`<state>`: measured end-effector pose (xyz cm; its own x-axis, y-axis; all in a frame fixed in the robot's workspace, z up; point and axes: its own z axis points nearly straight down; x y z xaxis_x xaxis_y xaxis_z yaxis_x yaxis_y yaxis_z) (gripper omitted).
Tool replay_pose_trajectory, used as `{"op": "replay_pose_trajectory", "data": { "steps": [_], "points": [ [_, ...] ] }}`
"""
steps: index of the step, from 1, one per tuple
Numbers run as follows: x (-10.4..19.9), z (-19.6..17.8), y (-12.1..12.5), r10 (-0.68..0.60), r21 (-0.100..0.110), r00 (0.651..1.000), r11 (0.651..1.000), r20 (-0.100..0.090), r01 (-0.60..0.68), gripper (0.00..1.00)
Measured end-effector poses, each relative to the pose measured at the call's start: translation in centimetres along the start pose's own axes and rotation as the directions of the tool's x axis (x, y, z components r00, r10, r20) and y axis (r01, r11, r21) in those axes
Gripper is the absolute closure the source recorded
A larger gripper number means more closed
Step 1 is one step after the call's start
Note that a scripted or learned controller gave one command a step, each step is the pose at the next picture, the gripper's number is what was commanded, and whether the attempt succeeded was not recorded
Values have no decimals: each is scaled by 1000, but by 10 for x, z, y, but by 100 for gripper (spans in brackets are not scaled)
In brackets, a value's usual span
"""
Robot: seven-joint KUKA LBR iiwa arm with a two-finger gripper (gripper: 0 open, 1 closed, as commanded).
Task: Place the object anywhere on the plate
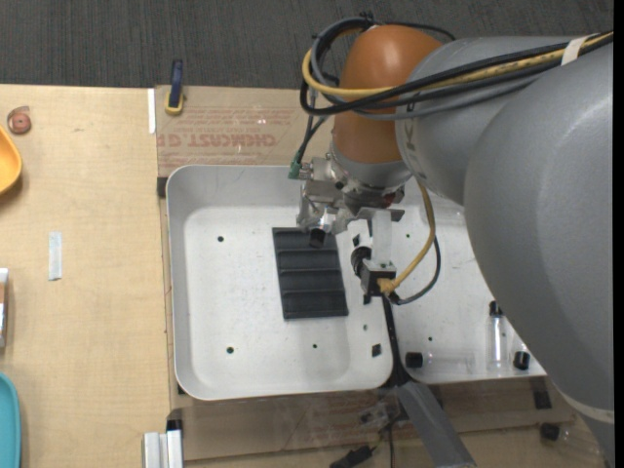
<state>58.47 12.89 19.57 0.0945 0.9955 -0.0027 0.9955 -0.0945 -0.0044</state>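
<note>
We hover the gripper (317, 224) at the black ridged block's (310, 273) top end; jaw state unreadable, so we centre before closing.

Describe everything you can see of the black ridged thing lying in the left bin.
The black ridged thing is a flat, dark rectangle with raised bands running across its width, matte like rubber or plastic. It lies flat on the floor of the white bin, right of the middle, its long side running away from the camera and slightly tilted. The gripper sits over its far end; whether they touch cannot be told. Nothing else rests on it.
</note>
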Motion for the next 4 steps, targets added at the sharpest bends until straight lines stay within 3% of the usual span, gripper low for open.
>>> {"op": "replay_pose_trajectory", "data": {
  "steps": [1,2,3,4],
  "points": [
    [25,-65,-5,-191,-3,982,982,1,191,100],
    [70,-65,-39,-216,0,976,976,1,216,100],
    [85,-55,-8,-380,-2,925,925,2,380,100],
    [79,-18,8,-481,-1,877,877,1,481,100]
  ]
}}
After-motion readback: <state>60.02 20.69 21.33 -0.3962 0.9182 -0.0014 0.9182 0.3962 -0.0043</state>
